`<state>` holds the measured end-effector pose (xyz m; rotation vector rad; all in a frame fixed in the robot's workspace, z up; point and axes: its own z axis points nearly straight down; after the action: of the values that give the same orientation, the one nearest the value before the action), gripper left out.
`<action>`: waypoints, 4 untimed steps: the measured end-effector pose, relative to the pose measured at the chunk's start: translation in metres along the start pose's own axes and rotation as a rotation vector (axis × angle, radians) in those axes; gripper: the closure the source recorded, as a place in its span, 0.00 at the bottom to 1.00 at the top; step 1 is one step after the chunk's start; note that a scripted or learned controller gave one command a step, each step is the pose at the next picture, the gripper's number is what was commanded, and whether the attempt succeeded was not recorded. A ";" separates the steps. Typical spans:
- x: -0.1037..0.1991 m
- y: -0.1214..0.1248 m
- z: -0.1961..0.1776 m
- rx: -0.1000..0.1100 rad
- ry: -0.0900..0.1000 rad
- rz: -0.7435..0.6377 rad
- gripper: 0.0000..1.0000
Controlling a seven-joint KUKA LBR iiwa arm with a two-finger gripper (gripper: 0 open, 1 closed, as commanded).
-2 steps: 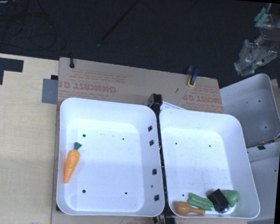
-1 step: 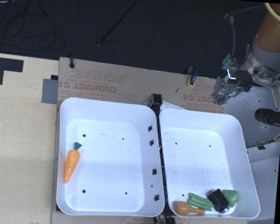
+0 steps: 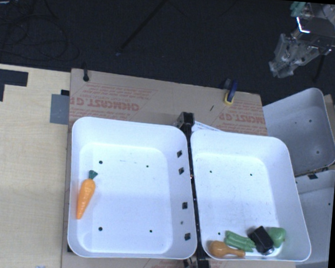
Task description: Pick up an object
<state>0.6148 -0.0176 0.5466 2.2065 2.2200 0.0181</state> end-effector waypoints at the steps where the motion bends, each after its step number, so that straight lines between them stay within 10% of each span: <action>1: -0.005 -0.017 0.181 0.036 0.000 0.007 1.00; 2: 0.056 -0.044 0.137 0.016 0.002 -0.001 1.00; 3: 0.085 -0.002 0.001 0.003 0.001 0.002 1.00; 4: 0.030 0.022 0.151 0.034 -0.003 0.012 1.00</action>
<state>0.6388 0.0121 0.3961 2.2353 2.2221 -0.0236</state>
